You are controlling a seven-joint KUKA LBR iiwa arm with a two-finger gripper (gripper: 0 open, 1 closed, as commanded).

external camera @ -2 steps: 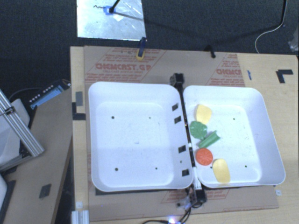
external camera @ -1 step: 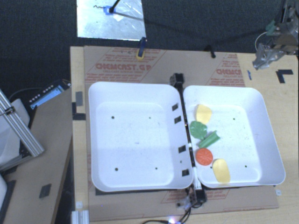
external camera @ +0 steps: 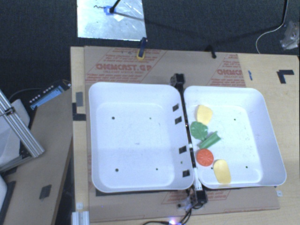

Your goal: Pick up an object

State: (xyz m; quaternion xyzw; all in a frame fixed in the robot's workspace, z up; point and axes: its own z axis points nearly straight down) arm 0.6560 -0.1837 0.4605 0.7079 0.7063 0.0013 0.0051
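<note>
where two white bins (external camera: 136,90) sit on brown cardboard (external camera: 122,62), dark carpet (external camera: 37,27) behind, claw state cannot be told

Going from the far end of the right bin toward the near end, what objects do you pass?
Pale yellow piece → green piece → orange disc → yellow oval.

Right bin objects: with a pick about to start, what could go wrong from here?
1. The green pieces, orange disc and two yellow pieces lie bunched together, some touching, so a grasp may catch or nudge a neighbour.
2. They sit close to the right bin wall beside the divider, which could block one side of the end effector.
3. They look flat, so a grip may slip.
</note>
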